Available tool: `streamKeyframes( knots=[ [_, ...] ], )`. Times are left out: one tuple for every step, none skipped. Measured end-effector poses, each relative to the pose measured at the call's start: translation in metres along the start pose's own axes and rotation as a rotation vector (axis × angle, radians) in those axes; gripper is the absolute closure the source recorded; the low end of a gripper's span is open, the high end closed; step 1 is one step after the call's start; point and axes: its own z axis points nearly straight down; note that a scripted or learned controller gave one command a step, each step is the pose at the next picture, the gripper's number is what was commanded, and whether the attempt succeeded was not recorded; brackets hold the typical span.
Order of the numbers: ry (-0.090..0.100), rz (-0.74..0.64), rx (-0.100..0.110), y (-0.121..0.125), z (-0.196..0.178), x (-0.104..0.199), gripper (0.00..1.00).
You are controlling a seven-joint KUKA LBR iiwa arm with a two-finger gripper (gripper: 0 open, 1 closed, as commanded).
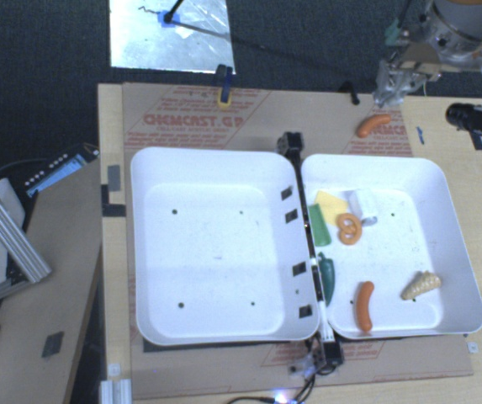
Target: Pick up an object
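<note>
**Arm parked above the back of the tabletop, food toys waiting in the right bin**

The arm (468, 11) hangs at the far right corner, its orange band just visible at the top edge. The jaws (389, 91) point down over the cardboard sheet behind the bins; I cannot tell whether they are parted or closed, and nothing can be seen between them. Just below and to the left of them an orange sausage (373, 125) lies on the cardboard, outside both bins.

The right bin (455, 217) holds the rest. Near its left wall there is a yellow wedge (331, 204) with a green piece (319, 224) touching its left side, and an orange pretzel (349, 228) just beside them. A small white and grey item (358, 204) sits above the pretzel. A dark green pepper (326, 276) lies against the left wall lower down. Toward the front lie a second orange sausage (364, 305) and, well apart to its right, a tan cone-shaped thing (421, 285).

The left bin (215, 162) sits beside it, the two rims touching.
</note>
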Motion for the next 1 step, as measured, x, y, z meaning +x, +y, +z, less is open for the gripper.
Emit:
streamKeyframes(
  knots=[
    [0.001, -0.001, 0.0, -0.0105, -0.0513, 0.0599, 1.0]
  ],
)
